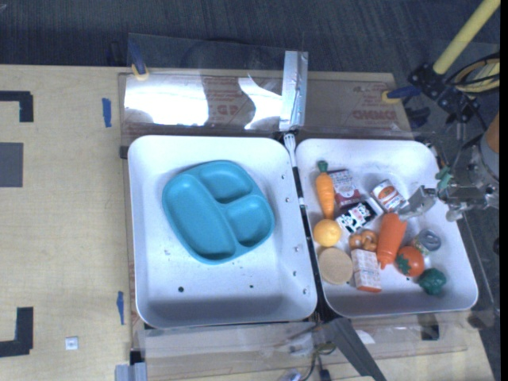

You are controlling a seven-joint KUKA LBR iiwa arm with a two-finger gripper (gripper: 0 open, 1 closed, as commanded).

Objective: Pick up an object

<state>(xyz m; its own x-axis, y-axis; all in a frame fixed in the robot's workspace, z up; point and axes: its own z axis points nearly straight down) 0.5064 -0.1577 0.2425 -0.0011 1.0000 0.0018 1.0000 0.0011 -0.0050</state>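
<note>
The right bin (444,300) holds a pile of toy foods. Among them are an upright carrot (325,194), a second carrot (390,239), a yellow lemon (326,232), a tan round cookie (336,266), a small red and white carton (365,270), a can (386,194), a red tomato (410,261) and a green piece (432,280). My gripper (421,201) reaches in over the bin's right side, just right of the can and above the second carrot. Nothing is visibly held in it.
The left bin (151,284) holds a blue divided plate (218,209). A black and white carton (355,214) and a pinkish packet (343,182) lie mid-pile. A clear plastic sheet (206,94) stands behind the bins. Cables and a yellow pole (468,26) are at the upper right.
</note>
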